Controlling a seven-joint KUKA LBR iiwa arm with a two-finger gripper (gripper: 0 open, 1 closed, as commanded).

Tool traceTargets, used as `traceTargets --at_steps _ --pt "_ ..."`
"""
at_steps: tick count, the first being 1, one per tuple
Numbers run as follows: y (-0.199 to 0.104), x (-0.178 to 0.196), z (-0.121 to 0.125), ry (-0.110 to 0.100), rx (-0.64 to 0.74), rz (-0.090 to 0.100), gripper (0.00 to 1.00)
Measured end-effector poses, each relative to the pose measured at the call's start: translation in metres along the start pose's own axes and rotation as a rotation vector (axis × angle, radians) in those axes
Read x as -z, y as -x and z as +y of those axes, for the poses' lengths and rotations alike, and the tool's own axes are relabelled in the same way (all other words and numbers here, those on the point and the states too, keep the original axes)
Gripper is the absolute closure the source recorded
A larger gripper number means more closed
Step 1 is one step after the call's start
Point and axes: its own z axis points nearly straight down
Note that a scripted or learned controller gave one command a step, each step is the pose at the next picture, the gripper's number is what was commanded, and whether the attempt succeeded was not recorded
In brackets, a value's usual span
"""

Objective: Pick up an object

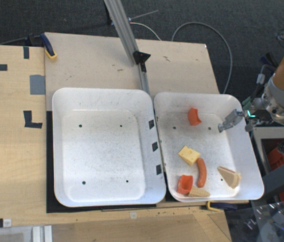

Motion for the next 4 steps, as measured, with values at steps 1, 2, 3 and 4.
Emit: traceTargets --at_steps 1,2,3,4 --pt "0.000 0.002 0.001 0.004 0.002 -0.001 0.00" --pt "-0.001 -0.057 0.009 -0.001 0.001 -0.001 0.00" --pt "-0.002 -0.122 0.010 -0.002 0.001 0.000 0.00" --pt "-0.003 -0.160 0.010 0.005 0.001 -0.003 0.00"
